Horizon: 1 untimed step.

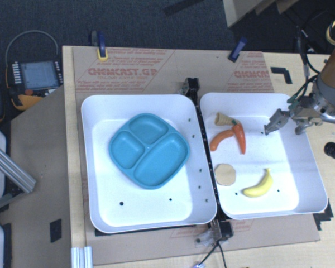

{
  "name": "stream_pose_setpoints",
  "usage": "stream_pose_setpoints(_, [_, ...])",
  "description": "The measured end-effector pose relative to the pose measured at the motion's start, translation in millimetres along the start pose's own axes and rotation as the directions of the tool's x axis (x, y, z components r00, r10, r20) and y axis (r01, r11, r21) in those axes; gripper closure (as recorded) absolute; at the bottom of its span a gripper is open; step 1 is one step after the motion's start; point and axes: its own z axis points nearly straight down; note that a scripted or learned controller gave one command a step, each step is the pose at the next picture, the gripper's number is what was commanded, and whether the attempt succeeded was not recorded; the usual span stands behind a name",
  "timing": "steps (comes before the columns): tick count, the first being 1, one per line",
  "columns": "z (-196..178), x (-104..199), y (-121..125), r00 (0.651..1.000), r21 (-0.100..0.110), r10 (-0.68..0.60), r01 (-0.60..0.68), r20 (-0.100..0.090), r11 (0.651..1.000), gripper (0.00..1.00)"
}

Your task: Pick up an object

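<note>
The right bin holds a yellow banana, a round tan cookie, an orange carrot-like piece touching a red pepper, and a small tan wedge. My gripper hangs over the upper right part of this bin, to the right of the pepper and apart from it. Its fingers are spread open with nothing between them. The banana lies below and slightly left of the gripper.
The left bin carries a blue divided plate. A black clamp sits at the top of the ridge between the bins. Cables and a bracket hang near the arm at the right edge.
</note>
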Motion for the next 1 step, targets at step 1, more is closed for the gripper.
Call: stream_pose_setpoints(1, [-6.0,0.3,2.7,1.0,-0.012,-0.003,0.003,0.003,1.0,0.0])
